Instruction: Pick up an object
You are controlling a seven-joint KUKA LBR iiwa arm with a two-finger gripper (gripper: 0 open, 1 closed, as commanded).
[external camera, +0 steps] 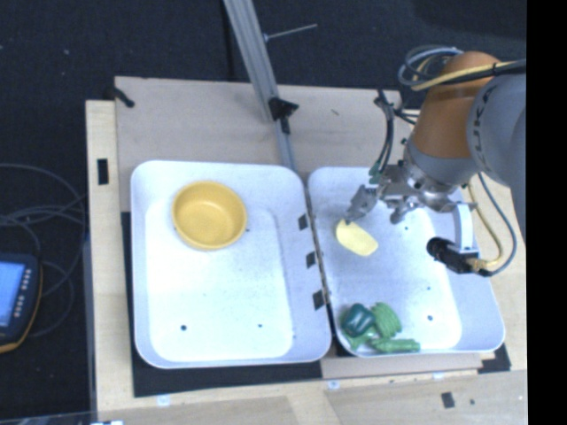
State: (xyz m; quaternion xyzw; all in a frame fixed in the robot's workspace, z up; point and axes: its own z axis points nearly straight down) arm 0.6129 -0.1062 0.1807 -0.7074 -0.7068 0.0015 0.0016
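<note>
A pale yellow lump (356, 237) lies in the right bin (443, 326), close to its left wall. My gripper (379, 209) hangs just above and to the right of the lump, its two fingers (361, 204) spread open with nothing between them. A cluster of green objects (374, 322) rests at the bin's front edge. In the left bin (221, 317) a yellow bowl (210, 214) stands upright at the back left.
A grey metal pole (257, 60) slants down from the top to the gap between the bins. Black clips (312, 259) sit along the divider. A black cable end (447, 253) hangs right of the gripper.
</note>
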